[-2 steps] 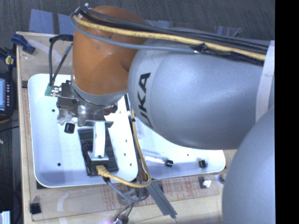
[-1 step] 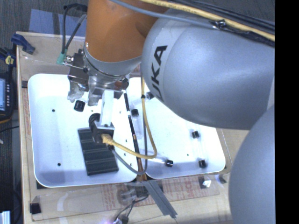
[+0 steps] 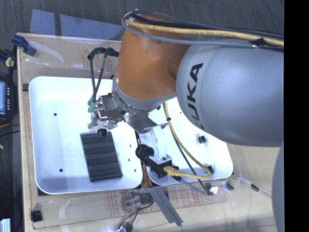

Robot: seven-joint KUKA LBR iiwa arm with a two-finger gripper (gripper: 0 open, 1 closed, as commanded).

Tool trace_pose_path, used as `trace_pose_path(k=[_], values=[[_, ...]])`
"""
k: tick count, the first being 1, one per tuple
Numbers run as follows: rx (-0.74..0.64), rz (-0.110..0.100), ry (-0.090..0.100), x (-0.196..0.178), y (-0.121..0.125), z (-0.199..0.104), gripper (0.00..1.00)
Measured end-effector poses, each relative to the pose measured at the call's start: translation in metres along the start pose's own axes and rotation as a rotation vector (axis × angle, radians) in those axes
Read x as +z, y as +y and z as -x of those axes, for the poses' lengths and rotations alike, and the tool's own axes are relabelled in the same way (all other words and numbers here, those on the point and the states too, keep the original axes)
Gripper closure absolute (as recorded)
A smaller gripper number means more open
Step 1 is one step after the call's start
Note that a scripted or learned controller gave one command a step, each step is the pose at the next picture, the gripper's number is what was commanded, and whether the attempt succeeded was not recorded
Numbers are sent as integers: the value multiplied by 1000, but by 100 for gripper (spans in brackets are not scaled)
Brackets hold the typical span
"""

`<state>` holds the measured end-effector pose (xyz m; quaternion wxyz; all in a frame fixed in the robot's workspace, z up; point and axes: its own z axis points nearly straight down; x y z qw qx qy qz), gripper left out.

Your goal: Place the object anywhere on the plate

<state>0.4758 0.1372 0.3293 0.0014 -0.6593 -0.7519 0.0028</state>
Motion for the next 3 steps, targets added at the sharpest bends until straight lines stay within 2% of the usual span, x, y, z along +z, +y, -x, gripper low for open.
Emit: trace_pose_path(k=[1, 2, 3], values=[[342, -2, -2, 95, 7, -59, 100], [388, 1, -2, 117, 40, -29, 100], [459, 5, 4, -18, 8, 27, 100]])
